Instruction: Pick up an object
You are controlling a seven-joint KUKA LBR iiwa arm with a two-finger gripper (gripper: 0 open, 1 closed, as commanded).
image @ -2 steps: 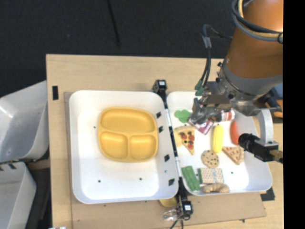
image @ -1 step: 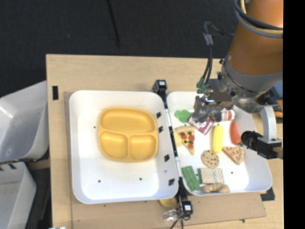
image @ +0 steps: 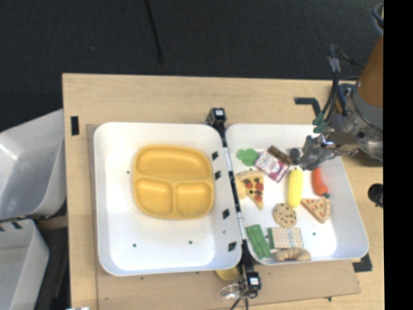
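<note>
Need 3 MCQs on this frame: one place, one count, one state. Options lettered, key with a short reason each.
1. Where is the yellow divided tray?
A. In the left bin
B. In the right bin
C. On the bare bench

2. How many pizza slices lie in the right bin?
A. None
B. Two
C. Five

3. How does the corn cob stand to the gripper?
A. Lifted clear of the bin
B. Lying in the bin, below the gripper
C. Set on the tray

Key: 1 A, the tray sits inside the left bin. 2 B, one slice by the divider, another near the carrot. 3 B, the cob lies flat on the bin floor.
</note>
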